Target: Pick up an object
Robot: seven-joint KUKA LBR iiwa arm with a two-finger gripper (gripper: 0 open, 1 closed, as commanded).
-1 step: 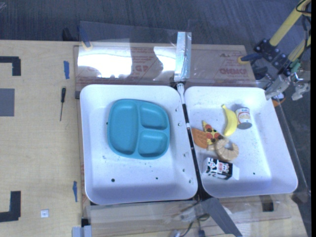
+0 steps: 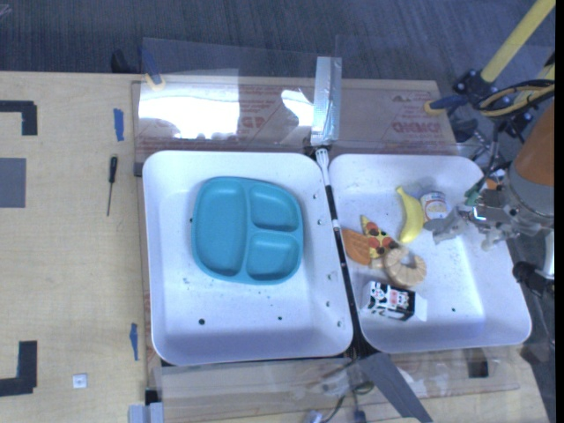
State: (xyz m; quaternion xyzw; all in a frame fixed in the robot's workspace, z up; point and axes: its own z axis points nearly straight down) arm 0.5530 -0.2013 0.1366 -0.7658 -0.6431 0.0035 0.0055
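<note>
Printed red lettering shows on the clear panel [image 2: 291, 108] standing behind the bins, but it is mirrored and glared over; I cannot read it. The small black-and-white carton [image 2: 391, 300] carries print too small to make out.

Left bin [image 2: 176, 315]: holds one blue divided plate [image 2: 247, 229], three compartments, lying flat near the bin's middle. Dark specks are scattered on the white floor around it.

Right bin [image 2: 493, 315]: holds a cluster of small items left of centre.
- Yellow banana [image 2: 410, 216], curved, far side of the cluster.
- Small round can [image 2: 433, 205], pale with a reddish label, just right of the banana's far end; label unreadable.
- Orange pizza slice toy [image 2: 364, 242] with red and dark spots, just left of the banana's near end, close to the divider between the bins.
- Tan ring-shaped donut [image 2: 405, 267], touching or overlapping the near edge of the pizza slice.
- The black-and-white carton lies flat, near side of the donut.

Gripper [image 2: 471, 218] sits over the right side of the right bin, beside the can and banana, with the grey arm and its orange band entering from the right. Whether the jaws are wide or narrow I cannot tell from here; nothing is visibly between them.

A dark screwdriver-like tool [image 2: 111, 181] lies on the wooden worktop [image 2: 62, 263] left of the bins, with blue tape marks nearby.
</note>
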